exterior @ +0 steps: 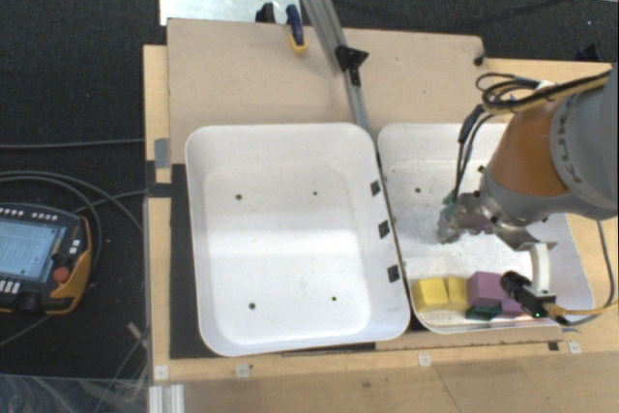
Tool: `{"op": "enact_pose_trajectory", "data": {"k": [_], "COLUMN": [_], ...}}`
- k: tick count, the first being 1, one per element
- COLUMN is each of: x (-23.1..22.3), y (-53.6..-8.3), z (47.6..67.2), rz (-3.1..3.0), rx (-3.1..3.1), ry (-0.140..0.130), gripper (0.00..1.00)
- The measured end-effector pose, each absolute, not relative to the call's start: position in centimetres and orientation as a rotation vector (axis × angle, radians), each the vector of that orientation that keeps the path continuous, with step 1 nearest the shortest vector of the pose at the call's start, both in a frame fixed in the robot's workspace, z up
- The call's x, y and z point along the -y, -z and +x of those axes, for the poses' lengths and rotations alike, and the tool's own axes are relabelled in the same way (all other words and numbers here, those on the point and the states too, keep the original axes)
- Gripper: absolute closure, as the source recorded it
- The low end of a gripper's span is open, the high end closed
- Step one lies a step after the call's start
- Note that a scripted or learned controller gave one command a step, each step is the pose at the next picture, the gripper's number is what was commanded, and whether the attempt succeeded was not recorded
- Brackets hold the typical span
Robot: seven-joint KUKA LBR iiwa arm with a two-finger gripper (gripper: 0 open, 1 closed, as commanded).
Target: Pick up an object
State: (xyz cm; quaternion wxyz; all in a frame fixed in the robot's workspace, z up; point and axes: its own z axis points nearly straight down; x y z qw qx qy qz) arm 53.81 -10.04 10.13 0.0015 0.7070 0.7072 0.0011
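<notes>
In the right bin [416, 160], three things lie along the front wall: a yellow block [438, 293], a purple block [486, 285] and a small dark green piece [481, 311]. My gripper [460, 221] hangs low over the middle of this bin, below the orange band of the arm. It is just behind the yellow and purple blocks and apart from them. A black part with a green light [527, 297] reaches down beside the purple block. I see nothing held.
The left bin [208, 208] is a shallow white tray touching the right one. A slanted metal pole [324, 10] crosses the back of the bench. A teach pendant [34, 256] lies on the floor at left.
</notes>
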Motion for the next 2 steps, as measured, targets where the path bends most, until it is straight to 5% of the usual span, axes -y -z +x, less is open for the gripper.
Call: {"op": "enact_pose_trajectory", "data": {"k": [1, 2], "x": [11.8, 8.0], "y": [-19.5, -22.8], "z": [51.1, 48.8], "rz": [2.218, 2.211], "rx": [-2.215, -2.229], "ry": [-0.006, -0.005], "gripper": [1.0, 1.0]}}
